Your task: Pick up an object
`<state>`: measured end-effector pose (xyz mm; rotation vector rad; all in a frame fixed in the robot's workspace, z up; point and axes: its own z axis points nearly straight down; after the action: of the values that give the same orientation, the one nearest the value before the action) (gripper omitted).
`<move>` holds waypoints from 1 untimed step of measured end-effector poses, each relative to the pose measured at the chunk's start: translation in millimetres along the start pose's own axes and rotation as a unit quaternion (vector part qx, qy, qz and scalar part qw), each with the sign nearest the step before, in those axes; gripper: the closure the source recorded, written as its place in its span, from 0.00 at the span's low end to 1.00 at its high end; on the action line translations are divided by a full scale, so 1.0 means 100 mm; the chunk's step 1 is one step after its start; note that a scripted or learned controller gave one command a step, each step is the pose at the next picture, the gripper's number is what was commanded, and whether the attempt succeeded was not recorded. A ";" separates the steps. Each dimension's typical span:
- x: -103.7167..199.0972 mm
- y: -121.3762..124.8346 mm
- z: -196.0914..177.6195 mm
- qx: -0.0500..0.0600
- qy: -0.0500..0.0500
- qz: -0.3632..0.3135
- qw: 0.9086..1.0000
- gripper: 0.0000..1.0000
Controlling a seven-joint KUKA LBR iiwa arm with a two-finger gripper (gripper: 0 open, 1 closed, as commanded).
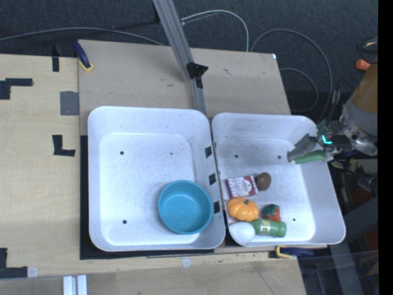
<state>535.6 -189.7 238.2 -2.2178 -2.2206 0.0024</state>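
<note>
The gripper hovers over the right bin's right edge, fingers slightly apart, holding nothing. A blue bowl sits in the left bin.

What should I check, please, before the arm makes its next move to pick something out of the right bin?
1. Gripper carries nothing: ok, it sits over the right bin near its far right edge.
2. Targets present: ok, orange pumpkin, white egg, green bottle, brown ball, red-labelled packet.
3. Targets separated: not ok, they crowd the near left corner.
4. Finger opening: cannot tell.
5. Blue bowl out of the way: ok, in the left bin.
</note>
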 end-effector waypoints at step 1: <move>0.00 0.01 -0.01 -0.001 0.000 -0.001 1.000 0.00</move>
<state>536.1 -189.8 239.2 -2.2178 -2.2233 0.0011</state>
